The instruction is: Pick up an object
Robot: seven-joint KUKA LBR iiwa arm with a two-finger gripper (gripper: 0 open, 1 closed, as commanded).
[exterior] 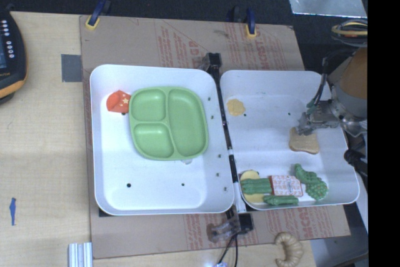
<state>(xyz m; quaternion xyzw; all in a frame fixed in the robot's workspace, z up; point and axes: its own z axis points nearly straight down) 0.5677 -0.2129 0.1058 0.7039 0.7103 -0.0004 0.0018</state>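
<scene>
**Here: jaws poised over the tan piece in the right bin**

Here the jaws (307,126) hang just above a flat tan piece (304,144) in the right bin (269,81). A clean grasp likely calls for a straight descent, centred on the piece. How far the jaws stand apart cannot be told; nothing is visibly held.

Blue clamps (250,22), teach pendant (9,53)

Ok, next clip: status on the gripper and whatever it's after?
Gripper low in right bin, just above tan piece. No grasp visible. Green toys nearby, not blocking.
</scene>
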